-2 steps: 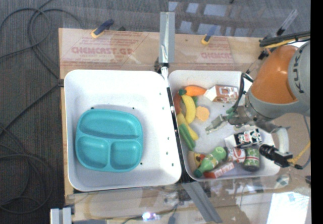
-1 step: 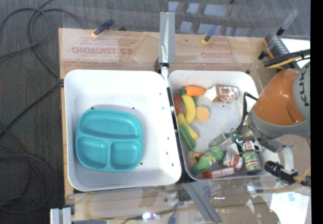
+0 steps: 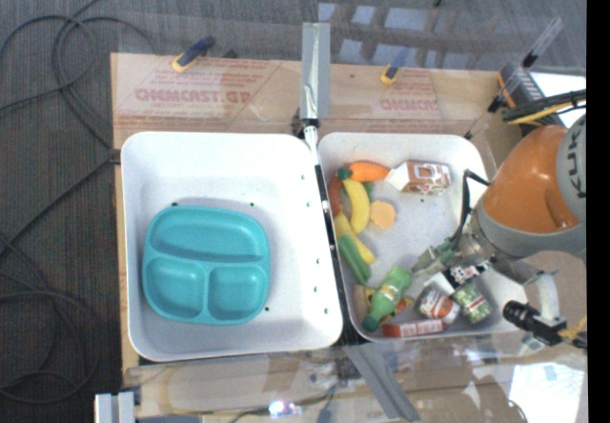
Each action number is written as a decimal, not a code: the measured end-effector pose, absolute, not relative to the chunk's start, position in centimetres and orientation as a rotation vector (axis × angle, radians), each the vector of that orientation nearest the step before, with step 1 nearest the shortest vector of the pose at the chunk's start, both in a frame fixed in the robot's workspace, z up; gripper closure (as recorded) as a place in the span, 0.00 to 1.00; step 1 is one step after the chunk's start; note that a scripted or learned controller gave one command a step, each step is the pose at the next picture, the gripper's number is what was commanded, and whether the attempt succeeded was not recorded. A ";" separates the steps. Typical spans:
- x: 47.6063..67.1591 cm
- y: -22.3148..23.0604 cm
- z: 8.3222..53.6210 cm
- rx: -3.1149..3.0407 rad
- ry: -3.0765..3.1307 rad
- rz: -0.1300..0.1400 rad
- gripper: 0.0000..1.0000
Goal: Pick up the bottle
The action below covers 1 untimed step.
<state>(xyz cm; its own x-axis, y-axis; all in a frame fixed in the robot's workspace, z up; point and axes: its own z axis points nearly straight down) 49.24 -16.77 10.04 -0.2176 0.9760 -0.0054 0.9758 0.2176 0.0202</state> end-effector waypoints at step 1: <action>49.3 -16.7 10.0 1.954 2.439 0.020 0.00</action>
